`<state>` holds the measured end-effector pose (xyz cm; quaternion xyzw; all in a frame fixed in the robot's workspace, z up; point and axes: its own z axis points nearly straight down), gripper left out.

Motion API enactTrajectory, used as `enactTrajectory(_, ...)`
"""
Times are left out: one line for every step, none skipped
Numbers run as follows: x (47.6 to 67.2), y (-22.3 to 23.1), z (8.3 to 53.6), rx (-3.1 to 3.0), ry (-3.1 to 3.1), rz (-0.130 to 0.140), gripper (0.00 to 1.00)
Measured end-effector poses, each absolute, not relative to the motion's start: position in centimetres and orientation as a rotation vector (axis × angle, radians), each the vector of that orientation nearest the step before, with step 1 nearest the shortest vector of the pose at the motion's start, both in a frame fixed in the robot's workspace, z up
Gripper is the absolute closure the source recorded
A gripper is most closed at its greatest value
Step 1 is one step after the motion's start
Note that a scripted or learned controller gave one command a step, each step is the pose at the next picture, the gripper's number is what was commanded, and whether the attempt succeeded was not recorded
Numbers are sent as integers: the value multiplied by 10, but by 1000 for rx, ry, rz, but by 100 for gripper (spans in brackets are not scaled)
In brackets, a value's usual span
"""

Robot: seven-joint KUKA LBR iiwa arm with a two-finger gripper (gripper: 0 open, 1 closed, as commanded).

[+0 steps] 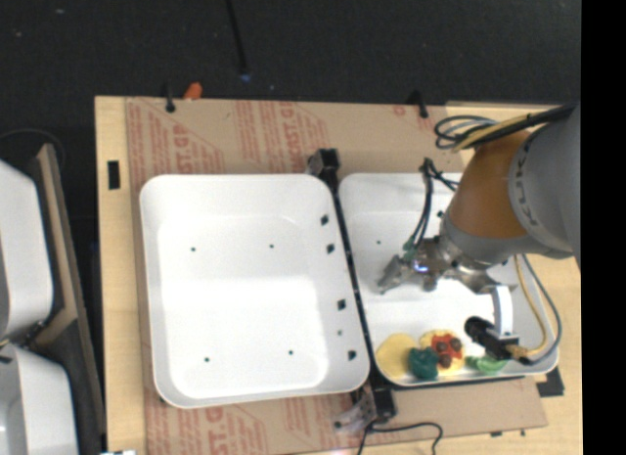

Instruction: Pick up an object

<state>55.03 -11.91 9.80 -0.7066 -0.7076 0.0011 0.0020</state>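
Dark floor [293, 22], cardboard-covered bench [245, 140], black cable [233, 18] trailing across

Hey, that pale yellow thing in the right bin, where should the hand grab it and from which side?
Probably from straight above, on the left half of the yellow thing. That half lies bare on the bin floor, while the teal piece crowds its right edge and the bin wall runs close below. The hand hangs above the bin floor, up from it.
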Motion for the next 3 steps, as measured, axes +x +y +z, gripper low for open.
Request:
enactTrajectory(527, -97, 153, -2223, -2225, -6, 0)
enactTrajectory(523, -103, 255, -2228, -2227, -11, 0)
enactTrajectory(515, -134, 145, -2221, -2213, 9, 0)
